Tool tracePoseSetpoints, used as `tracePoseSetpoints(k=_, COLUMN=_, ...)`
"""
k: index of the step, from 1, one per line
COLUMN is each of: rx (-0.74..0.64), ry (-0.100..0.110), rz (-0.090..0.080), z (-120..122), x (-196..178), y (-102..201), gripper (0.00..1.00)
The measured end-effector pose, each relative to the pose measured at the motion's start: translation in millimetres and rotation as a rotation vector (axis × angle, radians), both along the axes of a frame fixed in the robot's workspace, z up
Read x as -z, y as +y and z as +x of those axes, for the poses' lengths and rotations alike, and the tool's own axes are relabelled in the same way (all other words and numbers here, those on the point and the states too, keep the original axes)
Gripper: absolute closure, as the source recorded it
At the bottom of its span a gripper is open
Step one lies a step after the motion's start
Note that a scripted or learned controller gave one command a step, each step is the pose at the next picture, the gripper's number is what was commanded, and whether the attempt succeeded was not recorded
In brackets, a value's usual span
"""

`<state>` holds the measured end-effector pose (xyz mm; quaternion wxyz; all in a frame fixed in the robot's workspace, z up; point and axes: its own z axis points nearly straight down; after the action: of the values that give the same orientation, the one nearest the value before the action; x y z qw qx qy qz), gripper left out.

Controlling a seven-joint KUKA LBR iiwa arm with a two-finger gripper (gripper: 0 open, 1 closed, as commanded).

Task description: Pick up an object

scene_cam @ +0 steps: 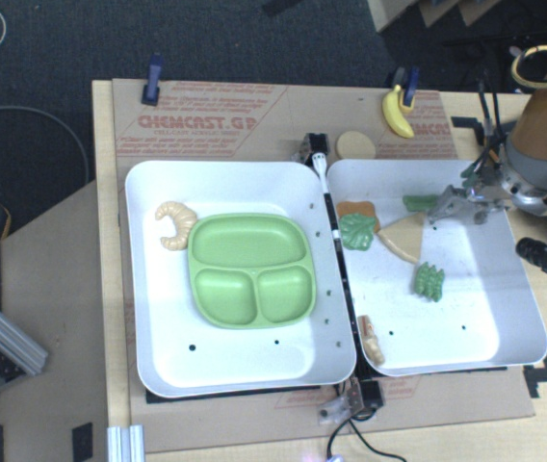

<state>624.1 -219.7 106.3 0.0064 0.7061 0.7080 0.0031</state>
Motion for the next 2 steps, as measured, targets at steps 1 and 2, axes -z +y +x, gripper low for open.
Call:
tracePoseSetpoints(k=1, rx=-0.004, ry=-0.018, rz=-0.004, z=-38.5, x=9.5, y=-3.9, gripper=0.0)
tracePoseSetpoints(k=2, rx=0.006, ry=-0.006, rz=-0.009, z=-100.9, x=13.2, y=26.6, gripper=0.0)
